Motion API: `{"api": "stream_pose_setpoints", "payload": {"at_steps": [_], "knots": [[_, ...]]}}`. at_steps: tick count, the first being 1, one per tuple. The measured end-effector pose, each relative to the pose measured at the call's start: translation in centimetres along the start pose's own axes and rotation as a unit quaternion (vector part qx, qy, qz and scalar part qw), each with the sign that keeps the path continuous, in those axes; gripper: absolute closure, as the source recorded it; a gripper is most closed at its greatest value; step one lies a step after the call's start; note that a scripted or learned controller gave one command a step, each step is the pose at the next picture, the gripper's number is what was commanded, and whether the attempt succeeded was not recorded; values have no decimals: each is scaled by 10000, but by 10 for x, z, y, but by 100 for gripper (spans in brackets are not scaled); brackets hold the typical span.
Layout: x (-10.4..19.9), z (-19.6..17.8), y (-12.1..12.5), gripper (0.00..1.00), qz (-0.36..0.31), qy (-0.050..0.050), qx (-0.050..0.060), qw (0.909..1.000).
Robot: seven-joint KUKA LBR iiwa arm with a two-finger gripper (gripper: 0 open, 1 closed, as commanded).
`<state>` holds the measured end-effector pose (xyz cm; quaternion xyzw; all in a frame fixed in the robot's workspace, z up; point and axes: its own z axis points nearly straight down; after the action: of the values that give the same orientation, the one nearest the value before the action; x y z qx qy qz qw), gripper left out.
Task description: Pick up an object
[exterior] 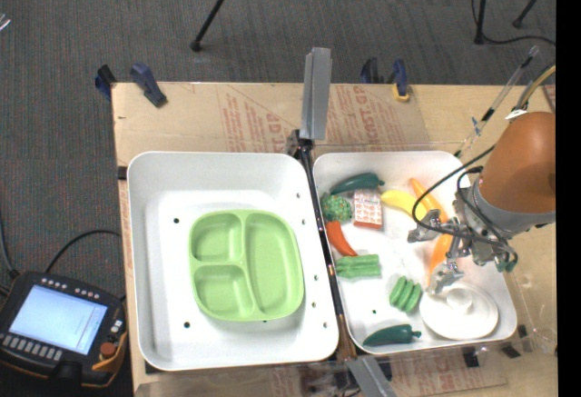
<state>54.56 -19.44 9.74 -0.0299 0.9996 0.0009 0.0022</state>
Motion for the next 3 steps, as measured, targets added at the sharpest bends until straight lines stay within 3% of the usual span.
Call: {"api": "stream_pose_setpoints", "payload": {"at_steps": [1,2,3], "knots": [[15,4,-11,0,91,-62,-4,9999],[15,-6,-11,100,60,-38,3,10000],[15,-5,-10,0,59,-38,-7,10000]]}}
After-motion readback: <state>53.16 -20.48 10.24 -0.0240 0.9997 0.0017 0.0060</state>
